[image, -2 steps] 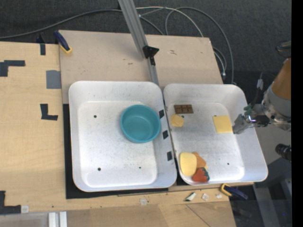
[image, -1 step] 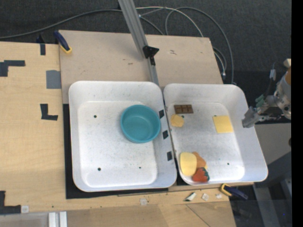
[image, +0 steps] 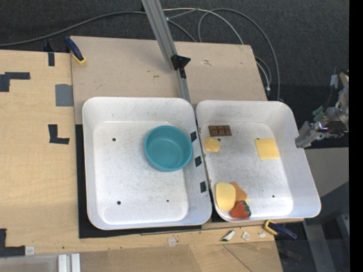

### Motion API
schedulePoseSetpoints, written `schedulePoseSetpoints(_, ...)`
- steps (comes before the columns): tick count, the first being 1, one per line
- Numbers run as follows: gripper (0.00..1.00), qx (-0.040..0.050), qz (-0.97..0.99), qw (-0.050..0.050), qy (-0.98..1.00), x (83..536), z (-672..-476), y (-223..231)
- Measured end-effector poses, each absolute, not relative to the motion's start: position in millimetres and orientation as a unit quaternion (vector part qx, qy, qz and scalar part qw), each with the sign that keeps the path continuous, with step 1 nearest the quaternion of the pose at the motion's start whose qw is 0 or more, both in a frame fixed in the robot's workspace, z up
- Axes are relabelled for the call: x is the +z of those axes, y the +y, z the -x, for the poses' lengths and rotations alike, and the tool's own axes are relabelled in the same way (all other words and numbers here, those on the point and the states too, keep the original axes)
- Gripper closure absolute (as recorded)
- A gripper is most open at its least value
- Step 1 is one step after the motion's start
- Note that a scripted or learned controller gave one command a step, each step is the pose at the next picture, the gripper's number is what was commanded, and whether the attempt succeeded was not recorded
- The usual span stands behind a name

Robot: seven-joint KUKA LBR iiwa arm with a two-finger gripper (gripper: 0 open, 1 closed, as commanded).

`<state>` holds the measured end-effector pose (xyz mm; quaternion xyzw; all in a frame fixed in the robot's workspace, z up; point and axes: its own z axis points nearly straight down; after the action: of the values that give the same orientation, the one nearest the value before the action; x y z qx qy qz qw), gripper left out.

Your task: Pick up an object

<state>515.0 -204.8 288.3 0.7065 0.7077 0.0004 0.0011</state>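
Observation:
The right bin [image: 286, 115] holds a brown chocolate bar [image: 220, 131] near its back left. A small yellow lump [image: 212, 145] lies just in front of the bar, and a flat yellow square [image: 267, 148] lies toward the right. At the front left sits a cluster of a yellow piece [image: 226, 196], an orange piece [image: 240, 194] and a red piece [image: 240, 210]. A blue bowl [image: 168, 147] stands upright in the left bin [image: 102, 109]. My gripper [image: 311, 134] hangs just outside the right bin's right rim, away from every object.
A slanted metal pole [image: 164, 33] runs down to the gap between the bins. Cables [image: 238, 21] loop over the dark floor behind the bench. Yellow-and-blue clamps sit at the back left [image: 75, 50] and front right [image: 276, 229].

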Motion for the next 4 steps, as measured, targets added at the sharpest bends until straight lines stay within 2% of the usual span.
schedulePoseSetpoints(2,1.00,0.0000,-0.705,-0.001,0.710,282,-548.8,-98)
schedulePoseSetpoints(3,1.00,-0.0002,-0.705,-0.001,0.709,275,-572.5,-53)
schedulePoseSetpoints(4,1.00,-0.0013,-0.705,-0.002,0.709,253,-580.3,-4)
